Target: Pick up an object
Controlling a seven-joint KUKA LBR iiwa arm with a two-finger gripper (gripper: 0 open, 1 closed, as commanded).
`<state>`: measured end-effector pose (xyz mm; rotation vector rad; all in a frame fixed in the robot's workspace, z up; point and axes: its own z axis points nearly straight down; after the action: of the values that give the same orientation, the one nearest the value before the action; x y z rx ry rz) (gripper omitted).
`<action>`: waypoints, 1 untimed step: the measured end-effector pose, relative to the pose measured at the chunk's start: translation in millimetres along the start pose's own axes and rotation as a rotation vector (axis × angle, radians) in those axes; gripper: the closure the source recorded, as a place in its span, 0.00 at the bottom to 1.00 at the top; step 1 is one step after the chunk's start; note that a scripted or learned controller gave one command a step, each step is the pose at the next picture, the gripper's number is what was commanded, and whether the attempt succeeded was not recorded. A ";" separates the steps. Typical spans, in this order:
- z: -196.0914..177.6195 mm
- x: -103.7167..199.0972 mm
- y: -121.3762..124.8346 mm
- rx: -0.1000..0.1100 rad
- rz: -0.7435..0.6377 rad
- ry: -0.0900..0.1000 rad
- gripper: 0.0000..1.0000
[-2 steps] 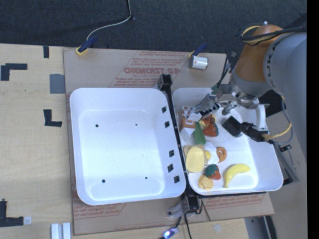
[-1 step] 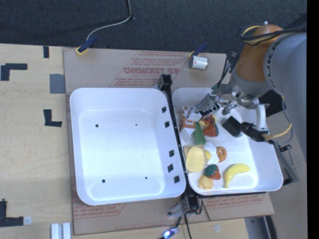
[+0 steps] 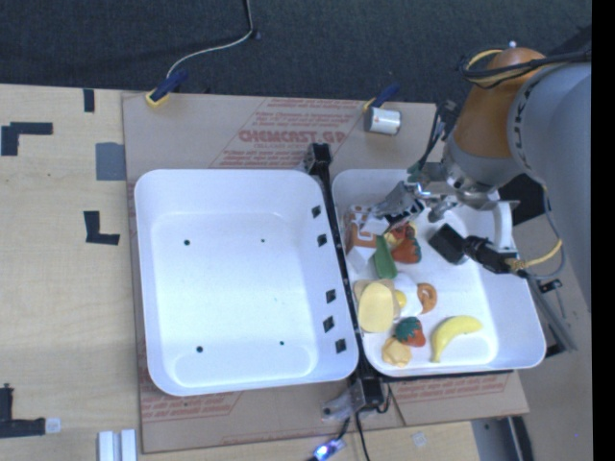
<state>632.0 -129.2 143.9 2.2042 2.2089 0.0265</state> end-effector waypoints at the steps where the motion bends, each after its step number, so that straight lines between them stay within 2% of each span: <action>1: 0.1 -0.6 0.1 -0.002 0.001 -0.001 0.00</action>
<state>632.2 -129.7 143.7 2.2033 2.2063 0.0278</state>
